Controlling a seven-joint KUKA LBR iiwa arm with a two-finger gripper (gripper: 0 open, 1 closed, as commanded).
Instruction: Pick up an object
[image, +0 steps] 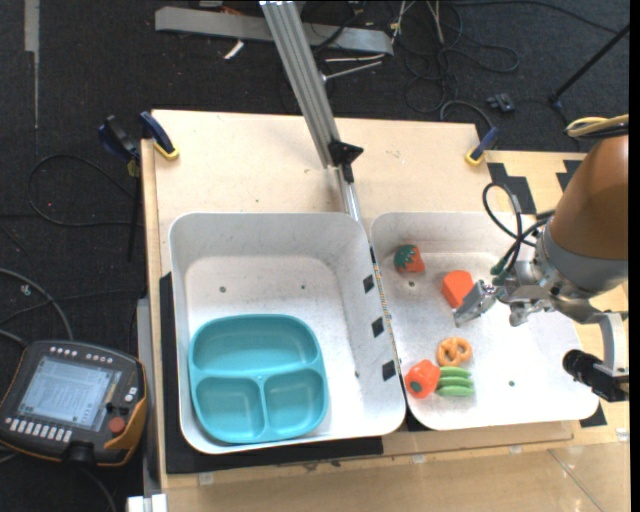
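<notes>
Nearest the camera, a teach pendant (68, 400) sat on the floor off the bench's left corner. On the bench, the left bin (200, 240) held a teal divided plate (259, 377) in its near half, three compartments, nothing in them.

Over in the right bin (540, 400), the toys were bunched along the left side. Closest was a red-orange pepper (422, 378) touching a green pea pod (455, 383), with a little pretzel (453, 350) just behind those two. Further back came an orange block (458, 288), and furthest a strawberry-looking thing (407, 259) near the bin divider.

The gripper (494, 300) hung just right of the orange block, above the bin floor. The fingers looked spread apart, nothing between them, so no grab. The orange-banded arm (590, 215) came in from the right.
</notes>
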